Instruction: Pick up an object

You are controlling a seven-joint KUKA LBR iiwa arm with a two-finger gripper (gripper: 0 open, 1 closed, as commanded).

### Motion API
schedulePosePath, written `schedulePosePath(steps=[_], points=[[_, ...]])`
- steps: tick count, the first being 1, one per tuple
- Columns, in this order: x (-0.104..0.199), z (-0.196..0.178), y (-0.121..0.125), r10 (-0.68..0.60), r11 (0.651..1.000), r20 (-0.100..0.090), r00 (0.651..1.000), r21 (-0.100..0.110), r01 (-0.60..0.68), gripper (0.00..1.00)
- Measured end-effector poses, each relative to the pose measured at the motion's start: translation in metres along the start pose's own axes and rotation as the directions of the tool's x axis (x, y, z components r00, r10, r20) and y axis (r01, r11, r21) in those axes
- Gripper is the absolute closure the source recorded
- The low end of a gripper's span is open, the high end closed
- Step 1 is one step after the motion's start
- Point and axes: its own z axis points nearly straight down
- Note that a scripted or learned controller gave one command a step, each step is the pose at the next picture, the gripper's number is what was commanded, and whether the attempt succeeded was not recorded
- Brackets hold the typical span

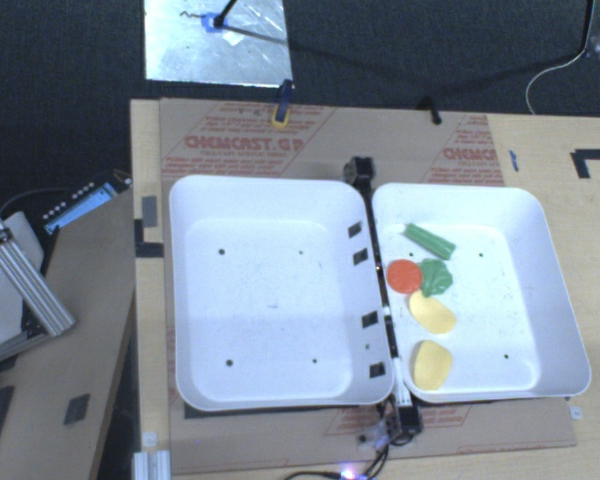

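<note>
Where right bin meets left bin, five small objects cluster; right half open.

The light wooden desk carries a brown printed cardboard sheet, on which two shallow white plastic bins sit touching side by side.

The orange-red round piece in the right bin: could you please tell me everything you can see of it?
The orange-red round piece is a small, flat-looking disc of plain colour, lying on the floor of the right bin, close to the wall it shares with the left bin. Its right edge meets a green piece, and a yellow piece lies just below it, touching or nearly so. Its material is not clear.
</note>
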Motion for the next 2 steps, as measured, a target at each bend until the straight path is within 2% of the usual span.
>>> schedulePosePath(steps=[1, 2], points=[[-0.050, 0.002, -0.001, 0.007, 1.000, 0.002, 1.000, 0.002, -0.007, 1.00], [-0.047, 0.145, -0.002, 0.005, 1.000, -0.004, 1.000, 0.017, -0.005, 1.00]])
